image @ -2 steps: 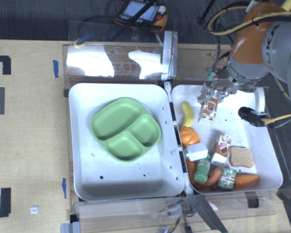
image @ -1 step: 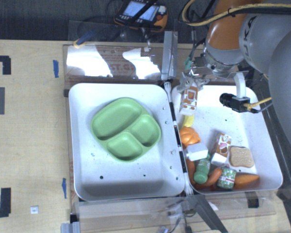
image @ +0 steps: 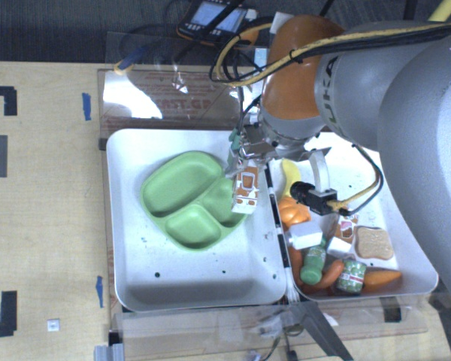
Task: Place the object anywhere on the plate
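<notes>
green plate point(image: 182, 198): divided into three sections, lying in the left bin point(image: 135, 277), nearer that bin's far right part.
carton point(image: 246, 189): small white and brown box with printed panels, upright, hanging over the right edge of the plate, beside the wall between the two bins.
jaws point(image: 244, 155): directly above the carton and closed on its top end; the carton hangs between the fingers.
arm point(image: 376, 74): grey, with an orange band above the wrist, reaching in from the right across the right bin point(image: 413, 265); cables run along it.
right bin contents: a yellow banana point(image: 289, 175) near the dividing wall, an orange fruit point(image: 294, 212), a white block point(image: 306, 239), a green bottle point(image: 312, 265), a green can point(image: 352, 275), a slice of bread point(image: 374, 243) and a carrot point(image: 379, 279), crowded together in the near half.
table point(image: 37, 201): pale wood, with black and blue tape marks to the left of the bins.
device point(image: 214, 17): a handheld controller with a lit screen, lying beyond the bins.
</notes>
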